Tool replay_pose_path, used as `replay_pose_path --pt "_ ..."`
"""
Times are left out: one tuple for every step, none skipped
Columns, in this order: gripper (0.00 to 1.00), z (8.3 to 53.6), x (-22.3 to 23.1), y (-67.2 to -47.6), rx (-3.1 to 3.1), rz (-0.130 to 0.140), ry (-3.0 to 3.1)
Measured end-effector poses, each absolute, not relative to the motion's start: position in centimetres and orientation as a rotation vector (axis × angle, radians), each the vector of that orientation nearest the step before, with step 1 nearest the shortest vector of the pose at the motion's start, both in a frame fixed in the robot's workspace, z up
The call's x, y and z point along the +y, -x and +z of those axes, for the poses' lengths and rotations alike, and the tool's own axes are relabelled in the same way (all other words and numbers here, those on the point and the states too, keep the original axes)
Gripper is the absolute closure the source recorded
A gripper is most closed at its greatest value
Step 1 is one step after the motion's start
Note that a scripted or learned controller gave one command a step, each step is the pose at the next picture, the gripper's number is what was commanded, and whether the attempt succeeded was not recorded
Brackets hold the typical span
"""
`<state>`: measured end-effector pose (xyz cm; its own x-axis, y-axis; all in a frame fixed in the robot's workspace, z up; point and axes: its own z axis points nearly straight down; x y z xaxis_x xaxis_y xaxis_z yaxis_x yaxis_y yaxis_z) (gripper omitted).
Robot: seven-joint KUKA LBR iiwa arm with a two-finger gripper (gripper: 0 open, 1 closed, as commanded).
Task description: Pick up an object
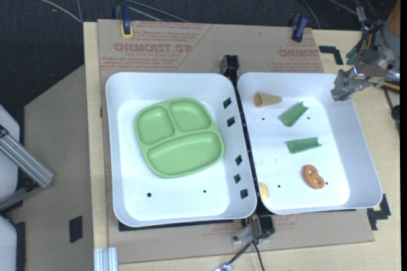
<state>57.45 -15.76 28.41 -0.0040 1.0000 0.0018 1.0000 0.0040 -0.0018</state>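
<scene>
The right bin (356, 136) holds a tan cone-shaped piece (267, 98) at its far left, two green pieces (294, 114) (303, 145) in the middle, an orange pretzel (312, 176) near the front, and a small yellow piece (262, 189) at its front left edge. My gripper (344, 86) hangs over the far right rim of the right bin, well to the right of the upper green piece. Nothing shows between its fingers.
The left bin (121, 180) bears a green divided plate (179, 136). A black divider with clips (236, 130) runs between the bins. Blue clamps (126, 21) (299, 25) hold the cardboard base at the back. Cables trail over the dark floor behind.
</scene>
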Motion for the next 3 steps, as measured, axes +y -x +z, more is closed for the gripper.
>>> replay_pose_path --pt "1.0 26.4 -11.0 -56.5 -2.223 0.001 2.215" --pt "1.0 24.7 -5.9 -56.1 -2.223 0.001 2.213" --pt "1.0 23.1 -1.1 -55.0 -2.223 0.002 2.213"
